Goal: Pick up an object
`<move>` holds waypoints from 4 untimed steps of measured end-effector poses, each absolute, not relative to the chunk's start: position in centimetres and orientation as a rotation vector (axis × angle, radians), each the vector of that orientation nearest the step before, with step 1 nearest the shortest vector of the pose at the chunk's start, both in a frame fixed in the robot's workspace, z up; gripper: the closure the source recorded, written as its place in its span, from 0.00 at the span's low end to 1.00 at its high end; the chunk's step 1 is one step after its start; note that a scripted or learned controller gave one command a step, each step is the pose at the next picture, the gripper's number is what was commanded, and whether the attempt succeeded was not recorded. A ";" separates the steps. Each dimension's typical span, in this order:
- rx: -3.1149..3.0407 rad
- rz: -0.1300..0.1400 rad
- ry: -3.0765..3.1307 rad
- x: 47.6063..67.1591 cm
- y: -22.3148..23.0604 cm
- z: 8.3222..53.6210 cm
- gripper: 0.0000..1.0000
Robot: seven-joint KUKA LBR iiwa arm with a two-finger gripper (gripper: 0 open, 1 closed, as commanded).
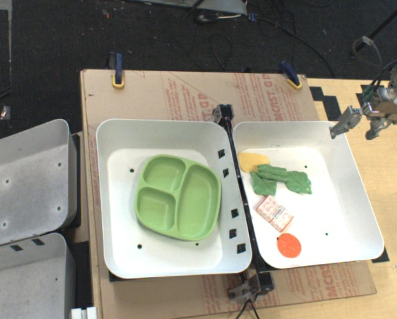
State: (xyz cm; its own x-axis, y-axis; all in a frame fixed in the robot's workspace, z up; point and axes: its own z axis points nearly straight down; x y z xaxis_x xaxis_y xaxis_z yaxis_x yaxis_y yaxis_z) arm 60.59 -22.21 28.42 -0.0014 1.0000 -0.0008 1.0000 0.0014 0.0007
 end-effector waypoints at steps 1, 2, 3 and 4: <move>2.219 -0.003 2.227 61.4 -21.8 22.5 0.00; 2.223 -0.003 2.222 61.1 -22.1 18.2 0.00; 2.225 -0.003 2.223 60.1 -21.5 12.9 0.00; 2.219 0.002 2.220 60.3 -21.6 14.3 1.00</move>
State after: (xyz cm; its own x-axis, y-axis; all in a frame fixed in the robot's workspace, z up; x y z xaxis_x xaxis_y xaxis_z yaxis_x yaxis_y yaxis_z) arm 60.32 -21.58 14.30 -0.0005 1.0000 -0.0016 1.0000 0.0005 0.0031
